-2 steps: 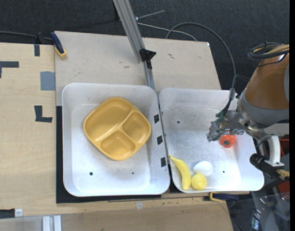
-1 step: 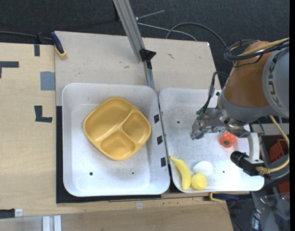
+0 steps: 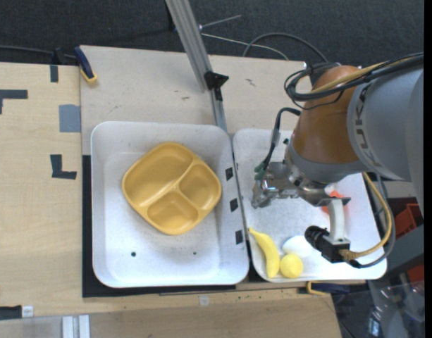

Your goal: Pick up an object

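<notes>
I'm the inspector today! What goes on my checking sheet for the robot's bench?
Surface: wooden bench bearing a left bin and a right bin, both white.
Job's things: banana, yellow ball and white egg-shaped thing in the right bin; yellow divided plate in the left bin.
Clutter: blue-and-yellow clamp at the bench's far edge.
Grippers: gripper over the right bin, nothing visibly held.
Cables: black cables looped on the arm.
Surroundings: slanted metal pole, dark floor.
</notes>
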Controlling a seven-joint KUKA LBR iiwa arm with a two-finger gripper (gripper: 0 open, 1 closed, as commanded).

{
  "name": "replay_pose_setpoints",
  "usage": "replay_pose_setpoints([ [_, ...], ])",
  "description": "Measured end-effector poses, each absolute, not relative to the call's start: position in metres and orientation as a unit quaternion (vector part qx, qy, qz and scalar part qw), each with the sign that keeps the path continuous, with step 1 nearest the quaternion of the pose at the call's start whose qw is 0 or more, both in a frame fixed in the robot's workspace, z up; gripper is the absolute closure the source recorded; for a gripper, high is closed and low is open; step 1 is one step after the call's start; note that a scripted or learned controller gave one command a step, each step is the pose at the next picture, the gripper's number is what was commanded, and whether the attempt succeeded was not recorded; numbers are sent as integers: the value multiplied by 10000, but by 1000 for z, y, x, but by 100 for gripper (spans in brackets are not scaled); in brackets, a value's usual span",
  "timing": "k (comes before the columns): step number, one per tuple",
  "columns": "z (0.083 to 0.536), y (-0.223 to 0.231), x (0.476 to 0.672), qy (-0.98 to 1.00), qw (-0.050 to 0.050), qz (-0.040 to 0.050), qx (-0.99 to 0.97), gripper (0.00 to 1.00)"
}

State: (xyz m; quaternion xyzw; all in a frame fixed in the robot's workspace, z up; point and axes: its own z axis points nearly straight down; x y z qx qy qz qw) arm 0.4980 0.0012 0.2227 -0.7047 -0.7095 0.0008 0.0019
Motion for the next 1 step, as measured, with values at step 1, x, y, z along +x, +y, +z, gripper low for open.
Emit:
replay_pose_setpoints([
  [1,233,57,492,-7102,12,-1,-7040,100],
])
